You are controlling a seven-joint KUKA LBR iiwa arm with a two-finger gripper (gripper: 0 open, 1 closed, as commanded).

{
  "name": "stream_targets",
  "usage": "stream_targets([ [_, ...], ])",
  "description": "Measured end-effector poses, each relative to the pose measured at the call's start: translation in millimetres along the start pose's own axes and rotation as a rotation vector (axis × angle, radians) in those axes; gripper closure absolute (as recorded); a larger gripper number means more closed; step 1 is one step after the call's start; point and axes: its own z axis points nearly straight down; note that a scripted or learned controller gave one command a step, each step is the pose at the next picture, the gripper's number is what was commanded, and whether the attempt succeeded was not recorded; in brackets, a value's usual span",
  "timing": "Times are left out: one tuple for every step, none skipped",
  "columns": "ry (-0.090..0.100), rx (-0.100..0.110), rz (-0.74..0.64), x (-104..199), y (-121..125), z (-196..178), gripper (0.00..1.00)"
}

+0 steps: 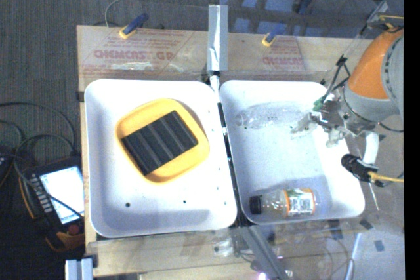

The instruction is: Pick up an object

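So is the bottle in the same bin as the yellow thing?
No, the bottle lies in the right bin, while the yellow object sits in the left bin.

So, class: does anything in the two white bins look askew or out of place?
The small plastic bottle with the dark cap lies on its side in the right bin. The yellow tray with the black ribbed insert sits skewed in the left bin.
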Motion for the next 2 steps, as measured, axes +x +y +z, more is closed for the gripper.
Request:
stream_targets([
  [0.004,-0.011,0.007,49.5,-93.6,47.4,0.0],
  [0.001,0.001,0.24,13.1,-64.3,2.9,0.0],
])
